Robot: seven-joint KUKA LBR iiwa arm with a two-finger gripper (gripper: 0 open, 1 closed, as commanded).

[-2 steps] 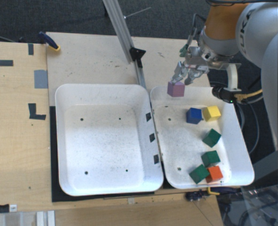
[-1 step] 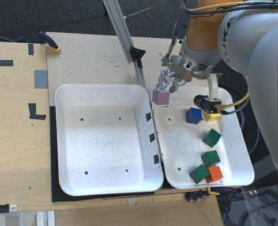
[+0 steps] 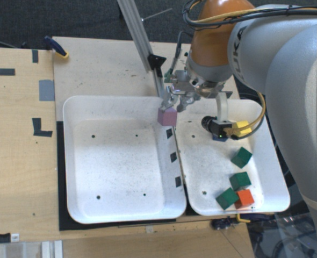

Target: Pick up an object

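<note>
Three green blocks (image 3: 237, 180) and an orange cube (image 3: 245, 198) sat in the right bin's (image 3: 266, 144) near corner.
The gripper (image 3: 174, 102) pinched a matte pink cube (image 3: 167, 117) above the bins' shared rim.
</note>
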